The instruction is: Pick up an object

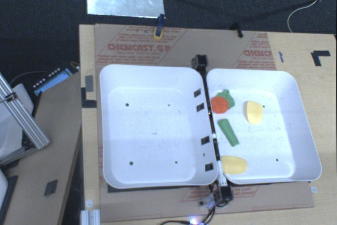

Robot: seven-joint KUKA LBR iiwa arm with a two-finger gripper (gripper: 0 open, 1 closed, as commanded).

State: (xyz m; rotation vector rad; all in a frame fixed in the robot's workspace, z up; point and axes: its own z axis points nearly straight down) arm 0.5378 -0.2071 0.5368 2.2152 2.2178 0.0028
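Four small toy foods lie in the right bin (295,166): tomato (220,105), green stick (228,131), two yellow pieces (254,112). Probably light, rigid plastic. I'd pinch the stick across its width. Fingers' state: cannot tell.

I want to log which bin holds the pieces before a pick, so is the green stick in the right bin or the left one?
In the right bin. The green stick lies flat on its floor, near the divider, between the red and green piece and a yellow piece.
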